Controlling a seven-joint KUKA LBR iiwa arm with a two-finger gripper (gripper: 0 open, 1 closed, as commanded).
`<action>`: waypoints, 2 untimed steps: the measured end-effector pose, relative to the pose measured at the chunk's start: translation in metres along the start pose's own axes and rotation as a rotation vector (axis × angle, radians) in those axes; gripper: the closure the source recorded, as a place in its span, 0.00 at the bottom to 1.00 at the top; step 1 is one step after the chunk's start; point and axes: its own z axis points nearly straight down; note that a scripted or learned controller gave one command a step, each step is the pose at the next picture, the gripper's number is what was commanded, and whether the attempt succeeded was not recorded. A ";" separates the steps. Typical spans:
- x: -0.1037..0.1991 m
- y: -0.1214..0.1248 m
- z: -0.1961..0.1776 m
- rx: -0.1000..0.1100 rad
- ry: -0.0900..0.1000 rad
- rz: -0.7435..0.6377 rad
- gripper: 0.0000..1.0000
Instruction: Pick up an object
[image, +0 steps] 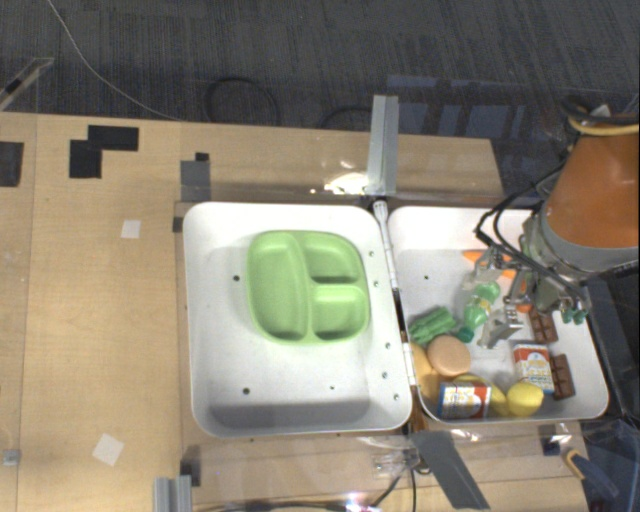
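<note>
My gripper (503, 312) hangs low over the right bin (430, 235), below the arm's orange band. A pale green bottle (479, 306) lies just left of it, touching or nearly touching. Further left lies a dark green ridged item (432, 325), and a tan round piece (450, 355) sits below that. Along the bin's front edge are a small can (463, 400), a yellow lemon (525, 398) and a red and white carton (533, 365). An orange piece (487, 258) shows behind the gripper. I see nothing held.
The left bin (215, 300) holds a light green divided tray (305, 285). Two brown chocolate bars (563, 375) lie at the right bin's right side, one partly under the arm. A metal post (382, 150) stands behind the bins' shared wall.
</note>
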 end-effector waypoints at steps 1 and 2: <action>-0.043 -0.007 0.118 0.001 -0.010 -0.117 0.00; -0.035 -0.047 0.116 0.001 -0.007 -0.007 0.00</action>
